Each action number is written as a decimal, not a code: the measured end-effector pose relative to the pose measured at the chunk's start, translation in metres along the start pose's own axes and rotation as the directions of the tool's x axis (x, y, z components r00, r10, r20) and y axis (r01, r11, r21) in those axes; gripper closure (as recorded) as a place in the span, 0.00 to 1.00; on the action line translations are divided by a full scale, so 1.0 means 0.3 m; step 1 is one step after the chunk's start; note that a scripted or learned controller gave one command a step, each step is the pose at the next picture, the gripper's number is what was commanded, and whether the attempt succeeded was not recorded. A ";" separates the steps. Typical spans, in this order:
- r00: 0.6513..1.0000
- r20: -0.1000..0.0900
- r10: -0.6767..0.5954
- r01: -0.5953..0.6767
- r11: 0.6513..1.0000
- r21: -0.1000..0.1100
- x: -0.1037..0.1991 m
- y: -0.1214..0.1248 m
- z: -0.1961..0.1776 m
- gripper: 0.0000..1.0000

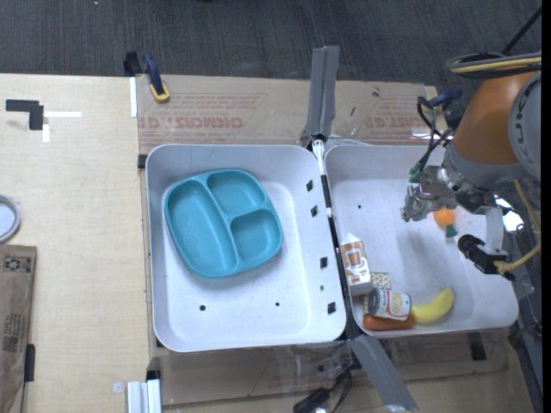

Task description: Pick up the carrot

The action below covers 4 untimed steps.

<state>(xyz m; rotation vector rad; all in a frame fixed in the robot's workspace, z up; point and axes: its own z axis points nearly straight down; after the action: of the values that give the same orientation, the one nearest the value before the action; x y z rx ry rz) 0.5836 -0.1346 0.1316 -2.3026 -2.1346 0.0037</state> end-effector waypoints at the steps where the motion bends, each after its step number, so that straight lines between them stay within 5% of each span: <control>1: 1.000 0.001 0.004 -0.004 1.000 -0.001 -0.004 0.001 -0.031 1.00; 2: 1.000 0.000 0.003 -0.003 1.000 0.000 -0.004 0.001 -0.031 0.00; 3: 0.995 -0.013 -0.099 0.099 0.995 -0.007 -0.164 0.109 0.103 0.00; 4: 0.995 -0.003 -0.098 0.098 0.995 -0.016 -0.172 0.114 0.074 1.00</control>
<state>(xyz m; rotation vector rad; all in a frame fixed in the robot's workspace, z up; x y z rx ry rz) 0.6136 -0.1888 0.1095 -2.2013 -2.2512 -0.0177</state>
